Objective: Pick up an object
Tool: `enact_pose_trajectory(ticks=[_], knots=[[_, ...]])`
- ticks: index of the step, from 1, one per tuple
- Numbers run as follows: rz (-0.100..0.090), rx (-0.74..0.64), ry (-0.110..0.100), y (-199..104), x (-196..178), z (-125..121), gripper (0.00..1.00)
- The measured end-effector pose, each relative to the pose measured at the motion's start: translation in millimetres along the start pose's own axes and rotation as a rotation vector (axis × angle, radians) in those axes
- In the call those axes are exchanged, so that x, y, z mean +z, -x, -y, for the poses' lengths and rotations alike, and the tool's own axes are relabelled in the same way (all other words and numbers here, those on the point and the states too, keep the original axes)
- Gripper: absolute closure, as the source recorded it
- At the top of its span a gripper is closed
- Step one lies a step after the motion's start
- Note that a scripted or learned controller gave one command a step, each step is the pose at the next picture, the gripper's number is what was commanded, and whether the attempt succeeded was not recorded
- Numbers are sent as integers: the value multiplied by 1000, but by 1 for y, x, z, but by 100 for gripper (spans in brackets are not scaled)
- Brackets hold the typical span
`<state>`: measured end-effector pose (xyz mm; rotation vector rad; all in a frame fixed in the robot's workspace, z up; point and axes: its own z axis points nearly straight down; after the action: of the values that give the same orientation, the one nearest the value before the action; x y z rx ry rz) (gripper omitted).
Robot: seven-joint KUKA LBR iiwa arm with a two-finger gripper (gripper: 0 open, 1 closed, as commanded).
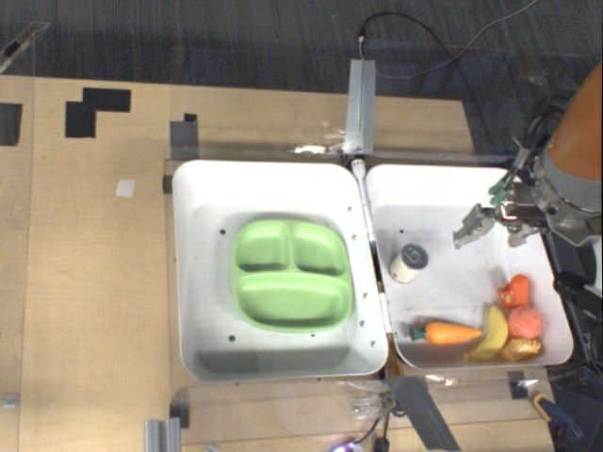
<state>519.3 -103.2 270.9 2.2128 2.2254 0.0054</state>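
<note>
My gripper (493, 233) hangs over the upper right of the right bin (433, 196), open, with nothing between its fingers (467, 230). A small white and grey cylinder (408, 262) lies to its lower left, apart from it. Along the bin's near edge lie an orange carrot (450, 331) and a yellow banana (492, 332). Below the gripper sit an orange toy (515, 292), a pink-red round fruit (526, 323) and a golden piece (521, 348) in the near right corner.
The left bin (198, 252) holds a green divided plate (290, 273). A metal post (361, 106) stands behind the wall between the bins. A black cable (443, 45) runs across the dark floor behind the bench.
</note>
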Motion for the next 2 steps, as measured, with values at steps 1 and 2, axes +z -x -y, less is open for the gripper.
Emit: enact_pose_trajectory(ticks=[1, 2], knots=[[0, -361, 3, -11, 150, -43, 0], [1, -164, 2, 40, 172, -125, 0]])
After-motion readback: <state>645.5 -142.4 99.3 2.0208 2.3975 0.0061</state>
